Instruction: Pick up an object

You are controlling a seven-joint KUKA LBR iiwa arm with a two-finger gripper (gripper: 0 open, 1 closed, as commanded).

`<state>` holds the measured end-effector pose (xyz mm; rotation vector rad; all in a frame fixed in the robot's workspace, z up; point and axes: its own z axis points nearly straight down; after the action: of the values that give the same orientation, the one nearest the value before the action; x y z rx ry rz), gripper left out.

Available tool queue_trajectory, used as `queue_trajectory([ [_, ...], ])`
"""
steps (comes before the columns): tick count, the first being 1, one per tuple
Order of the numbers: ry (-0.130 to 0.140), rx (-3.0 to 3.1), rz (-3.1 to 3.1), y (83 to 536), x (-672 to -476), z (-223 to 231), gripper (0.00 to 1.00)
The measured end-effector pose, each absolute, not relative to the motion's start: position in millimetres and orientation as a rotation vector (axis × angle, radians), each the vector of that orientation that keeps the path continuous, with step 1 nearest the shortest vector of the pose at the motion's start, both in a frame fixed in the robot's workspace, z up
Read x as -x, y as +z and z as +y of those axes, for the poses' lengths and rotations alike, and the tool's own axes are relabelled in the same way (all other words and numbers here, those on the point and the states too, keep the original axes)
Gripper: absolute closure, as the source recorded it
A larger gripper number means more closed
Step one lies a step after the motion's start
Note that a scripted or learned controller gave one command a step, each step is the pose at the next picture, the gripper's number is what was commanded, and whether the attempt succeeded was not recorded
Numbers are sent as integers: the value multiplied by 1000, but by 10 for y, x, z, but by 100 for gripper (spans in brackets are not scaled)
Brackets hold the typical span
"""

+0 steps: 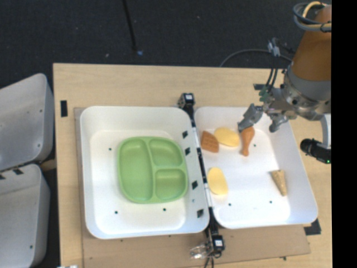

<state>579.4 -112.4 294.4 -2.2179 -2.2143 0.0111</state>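
The gripper (pixel 263 118) hangs over the right bin (pixel 295 205), its fingers (pixel 249 118) spread wide with nothing between them. The orange drumstick (pixel 246 140) lies in that bin, its top just below the left finger. Left of the drumstick rests a pale yellow oval piece (pixel 227 137), then a brown wedge (pixel 210 142). Below and left of the drumstick lies a yellow lemon-shaped piece (pixel 217 181); below and right, a tan cone (pixel 280 182). Well left of the drumstick, the left bin (pixel 95 216) holds a green divided tray (pixel 152 168).

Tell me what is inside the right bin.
Inside the right bin lie a brown wedge, two yellow pieces, an orange drumstick and a cone. The pincer covers the bin's upper right part.
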Motion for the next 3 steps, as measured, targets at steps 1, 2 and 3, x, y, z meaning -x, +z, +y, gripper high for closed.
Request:
queue_trajectory([
  [1, -1, 2222, -2223, 3002, -5810, -1123, 0],
  [2, 5, 2222, -2219, 2567, -5853, -1117, 0],
  [3, 7, 2222, -2217, 1933, -5875, -1117, 0],
])
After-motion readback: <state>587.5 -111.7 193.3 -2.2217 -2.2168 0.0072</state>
